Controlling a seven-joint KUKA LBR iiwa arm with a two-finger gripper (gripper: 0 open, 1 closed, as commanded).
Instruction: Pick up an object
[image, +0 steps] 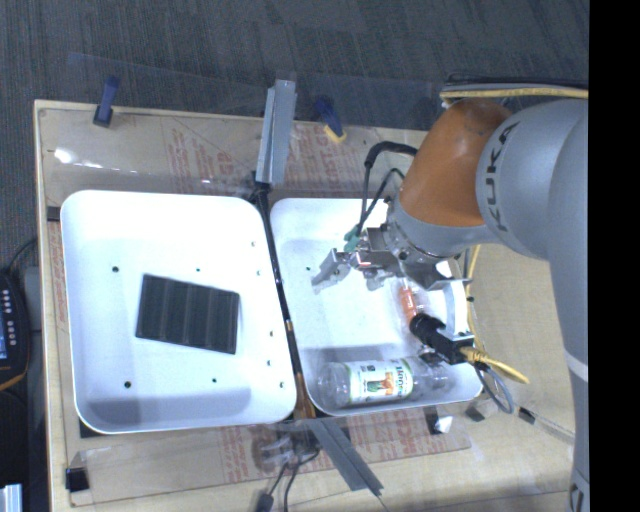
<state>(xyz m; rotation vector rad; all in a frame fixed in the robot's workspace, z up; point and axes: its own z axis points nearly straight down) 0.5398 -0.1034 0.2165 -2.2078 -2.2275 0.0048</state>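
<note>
Clear bottle (380, 383) hugs the right bin's (300, 300) near wall; hand (338, 268) open mid-bin.

arm (520, 170): cut off by the picture's right edge, so its base is unseen
right bin (300, 300): far right corner and much of the right rim hidden under the arm
orange object (408, 300): by the right rim, partly covered by the wrist, too small to identify
bottle (380, 383): label print too small to read
gripper (345, 262): finger spacing unclear
</note>
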